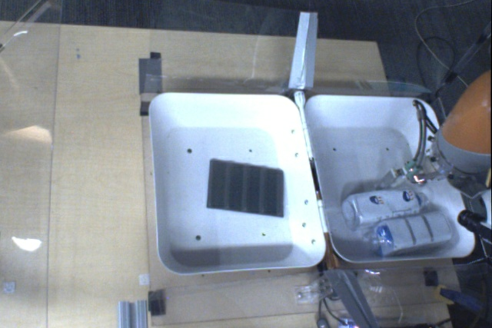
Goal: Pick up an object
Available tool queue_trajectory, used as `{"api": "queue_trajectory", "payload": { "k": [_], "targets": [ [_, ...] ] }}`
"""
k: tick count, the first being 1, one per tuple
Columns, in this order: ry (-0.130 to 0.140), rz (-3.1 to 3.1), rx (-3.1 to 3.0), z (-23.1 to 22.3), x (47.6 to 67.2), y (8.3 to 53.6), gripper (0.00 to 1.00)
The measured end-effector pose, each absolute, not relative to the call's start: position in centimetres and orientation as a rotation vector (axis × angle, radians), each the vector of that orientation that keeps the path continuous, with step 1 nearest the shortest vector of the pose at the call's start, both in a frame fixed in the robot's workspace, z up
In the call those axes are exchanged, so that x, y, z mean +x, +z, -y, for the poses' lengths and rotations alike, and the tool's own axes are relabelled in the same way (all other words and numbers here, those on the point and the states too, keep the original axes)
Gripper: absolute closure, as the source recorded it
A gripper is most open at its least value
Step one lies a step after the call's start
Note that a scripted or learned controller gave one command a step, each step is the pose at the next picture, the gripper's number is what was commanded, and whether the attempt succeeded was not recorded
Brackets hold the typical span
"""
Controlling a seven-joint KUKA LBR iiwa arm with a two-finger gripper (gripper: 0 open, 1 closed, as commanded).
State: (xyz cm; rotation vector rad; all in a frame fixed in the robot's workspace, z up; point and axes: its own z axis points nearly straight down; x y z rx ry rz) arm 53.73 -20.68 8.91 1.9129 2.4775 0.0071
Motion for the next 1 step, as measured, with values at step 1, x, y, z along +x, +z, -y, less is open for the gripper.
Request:
{"api": "queue_trajectory", "payload": {
  "k": [1],
  "targets": [
    [0.005, -2.586, 1.779, 12.37, 54.04, 9.54, 0.0]
  ]
}}
